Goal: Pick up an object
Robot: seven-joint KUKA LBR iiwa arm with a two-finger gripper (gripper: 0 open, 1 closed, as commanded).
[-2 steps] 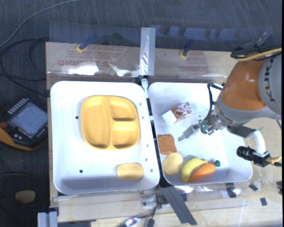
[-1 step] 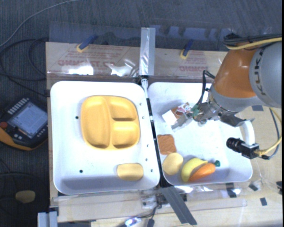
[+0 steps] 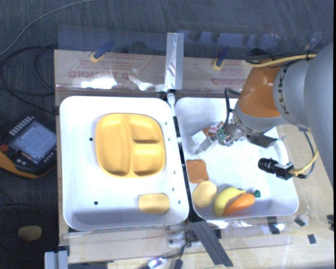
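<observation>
While the arm is reaching in from the right, the scene is reading left to right like this. Far left, on the dark floor, a handheld control pendant [image 3: 23,148] is lying w/ its cable trailing off.

Next, the left bin [image 3: 78,206] is holding a yellow divided tray [image 3: 130,143], upright, taking up the bin's middle, and a pale yellow block [image 3: 154,203] sitting near the front edge, apart from the tray.

Right of the divider, the right bin [image 3: 269,200] is holding the likely pick candidates, all clustered along its near-left portion: a small brown square piece [image 3: 197,170] lying flat just beside the divider, a pale round item [image 3: 204,193] right in front of it, then a yellow fruit-like item [image 3: 227,198] touching an orange carrot [image 3: 241,202] whose long axis is running left-low to right-high, green tip pointing right.

The gripper [image 3: 204,143] is hanging over the far-left part of the right bin, pointing left and slightly toward the near side. Its fingers are too small and blurred to read, so can't tell whether they're apart or together, and nothing is visibly between them.

Key relation, as a judgement: the nearest object is the brown piece, lying just on the near side of the tool tip, approx. straight toward the viewer; the carrot group is lying farther off, near and to the right.
</observation>
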